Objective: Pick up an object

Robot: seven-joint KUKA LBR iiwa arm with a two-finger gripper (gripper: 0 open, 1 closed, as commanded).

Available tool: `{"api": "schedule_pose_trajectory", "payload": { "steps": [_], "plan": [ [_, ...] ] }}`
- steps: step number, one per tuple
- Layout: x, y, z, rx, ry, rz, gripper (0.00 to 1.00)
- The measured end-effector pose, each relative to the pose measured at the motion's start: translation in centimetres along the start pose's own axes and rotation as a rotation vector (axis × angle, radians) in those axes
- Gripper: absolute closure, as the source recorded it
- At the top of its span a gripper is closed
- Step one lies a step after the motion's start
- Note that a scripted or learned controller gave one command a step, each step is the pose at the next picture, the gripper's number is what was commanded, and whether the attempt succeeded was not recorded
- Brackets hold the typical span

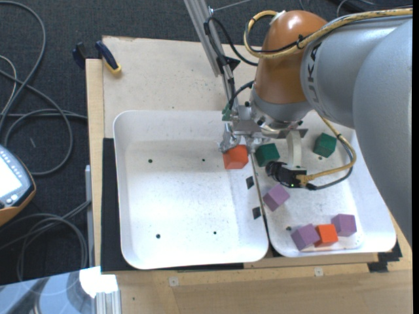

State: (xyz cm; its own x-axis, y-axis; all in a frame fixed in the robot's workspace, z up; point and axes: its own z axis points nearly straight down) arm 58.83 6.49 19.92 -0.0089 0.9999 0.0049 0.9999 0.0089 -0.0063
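My gripper (234, 150) hangs over the right edge of the left bin (163, 241), close to the wall between the bins. An orange-red cube (236, 157) sits right at its fingertips, above the bin floor, and the gripper looks shut on it. In the right bin (366, 241) lie two green cubes (267, 153) (324, 145), a purple cube (275, 197) near the divider, and a cluster of a purple cube (304, 236), an orange cube (327, 235) and another purple cube (344, 225) at the front.
The arm's grey body and orange band (288, 57) cover the back of the right bin. A yellow-and-blue clamp (108, 56) lies at the bench's back left corner. Cables trail on the floor to the left.
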Motion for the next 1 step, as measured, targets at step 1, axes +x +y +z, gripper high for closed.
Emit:
{"api": "schedule_pose_trajectory", "payload": {
  "steps": [1],
  "plan": [
    [0.48,-1.45,-10.75,-0.015,-0.003,0.006,1.0]
  ]
}}
